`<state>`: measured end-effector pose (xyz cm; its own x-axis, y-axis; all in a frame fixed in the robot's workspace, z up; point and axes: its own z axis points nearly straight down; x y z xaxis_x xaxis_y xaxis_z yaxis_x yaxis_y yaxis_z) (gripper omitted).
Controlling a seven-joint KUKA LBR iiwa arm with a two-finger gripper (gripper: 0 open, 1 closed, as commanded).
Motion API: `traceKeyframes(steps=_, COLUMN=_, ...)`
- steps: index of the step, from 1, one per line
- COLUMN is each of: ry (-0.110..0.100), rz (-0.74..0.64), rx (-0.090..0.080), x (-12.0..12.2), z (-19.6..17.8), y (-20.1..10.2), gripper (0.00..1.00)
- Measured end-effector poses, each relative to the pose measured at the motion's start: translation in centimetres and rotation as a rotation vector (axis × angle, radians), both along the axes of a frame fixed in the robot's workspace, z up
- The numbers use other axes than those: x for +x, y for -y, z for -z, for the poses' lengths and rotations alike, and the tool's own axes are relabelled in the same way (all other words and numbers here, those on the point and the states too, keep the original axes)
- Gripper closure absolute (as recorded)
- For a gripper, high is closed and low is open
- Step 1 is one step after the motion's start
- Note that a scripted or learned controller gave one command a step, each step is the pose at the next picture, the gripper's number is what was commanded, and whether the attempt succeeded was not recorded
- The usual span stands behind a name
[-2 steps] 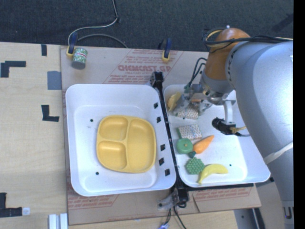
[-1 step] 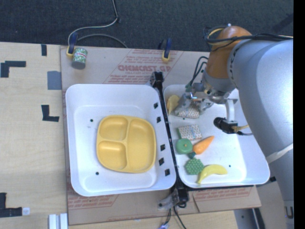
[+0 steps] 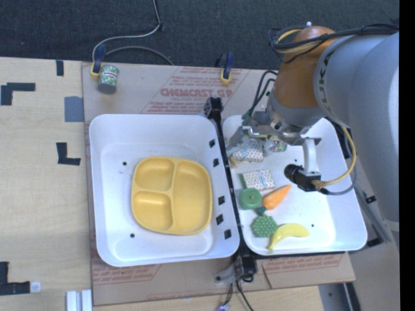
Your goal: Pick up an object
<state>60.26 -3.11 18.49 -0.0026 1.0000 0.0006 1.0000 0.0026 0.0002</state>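
My gripper [image 3: 260,137] hangs low over the back left part of the right bin [image 3: 337,235], under the orange band of the arm. A white patterned packet [image 3: 247,153] lies just below it, at the gripper's tip or touching it; I cannot tell which. A second patterned packet [image 3: 258,179] lies nearer the front. Beside it are a green round piece [image 3: 249,198] and an orange carrot [image 3: 278,195]. A green bumpy piece [image 3: 263,225] and a yellow banana [image 3: 289,232] sit at the bin's front. A small greenish thing [image 3: 277,146] is partly hidden under the gripper.
The left bin [image 3: 110,141] holds a yellow divided plate [image 3: 172,194]. A black divider [image 3: 224,167] runs between the bins. A small can [image 3: 107,78] and clamps stand on the cardboard behind. The arm's black cable fitting [image 3: 300,177] hangs over the right bin's middle.
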Motion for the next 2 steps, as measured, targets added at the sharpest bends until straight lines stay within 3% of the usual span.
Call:
traceKeyframes(steps=1, ry=-0.002, rz=0.0, rx=0.0, x=-3.1, z=-3.0, y=-3.9, gripper=1.0)
traceKeyframes(steps=2, ry=-0.001, rz=0.003, rx=-0.002, x=3.1, z=-2.3, y=1.7, gripper=1.0)
